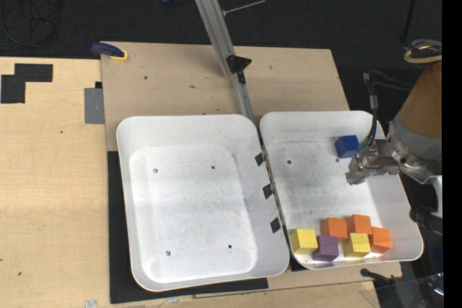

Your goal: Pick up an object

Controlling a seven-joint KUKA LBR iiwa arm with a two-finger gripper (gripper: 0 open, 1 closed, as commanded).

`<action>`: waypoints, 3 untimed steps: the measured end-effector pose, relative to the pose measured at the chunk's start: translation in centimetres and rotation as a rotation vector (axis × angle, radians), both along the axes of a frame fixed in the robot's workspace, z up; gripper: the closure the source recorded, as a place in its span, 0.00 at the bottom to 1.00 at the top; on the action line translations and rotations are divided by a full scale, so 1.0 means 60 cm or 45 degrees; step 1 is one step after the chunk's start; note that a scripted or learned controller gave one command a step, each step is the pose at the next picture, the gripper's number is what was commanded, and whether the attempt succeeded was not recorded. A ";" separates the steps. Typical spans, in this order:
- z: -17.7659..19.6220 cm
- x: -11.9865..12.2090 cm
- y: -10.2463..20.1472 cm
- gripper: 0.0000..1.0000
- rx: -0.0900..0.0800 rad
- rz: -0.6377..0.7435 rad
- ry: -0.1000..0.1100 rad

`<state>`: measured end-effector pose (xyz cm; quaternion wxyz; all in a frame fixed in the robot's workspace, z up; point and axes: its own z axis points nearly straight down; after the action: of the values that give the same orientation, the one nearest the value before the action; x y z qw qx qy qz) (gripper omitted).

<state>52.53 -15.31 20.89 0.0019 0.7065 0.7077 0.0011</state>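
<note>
A grey KUKA arm with an orange band reaches in from the right over the right-hand white bin [303, 128], its two-finger gripper [359, 171] low above the bin floor, just below and beside a blue cube [346, 146] that sits alone in the upper part of that bin. Whether the gripper is released or clenched cannot be told from this angle, and nothing is seen held in it. Along the bin's near edge lies a tight cluster of blocks: a yellow cube [304, 239], a purple one [328, 248], a second yellow one [356, 244] and three orange ones [334, 227], touching or nearly so. The left-hand bin [144, 133] adjoins across a clipped seam. The blue cube looks the likeliest target, being well apart from the others and closest to the gripper. It appears small, rigid and light, probably wood or plastic, with flat, smooth faces that could slip under an off-centre pinch; a hold across two opposite side faces, squared to the cube, seems the soundest. The crowded blocks offer little room beside them
</note>
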 end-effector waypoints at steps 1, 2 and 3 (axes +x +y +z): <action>0.073 0.002 -0.002 1.00 0.001 -0.001 0.002; 0.061 -0.019 0.075 1.00 0.005 0.002 0.011; 0.042 -0.035 0.166 1.00 0.005 0.004 0.012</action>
<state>50.46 -5.34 23.44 -0.0028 0.7055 0.7087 -0.0008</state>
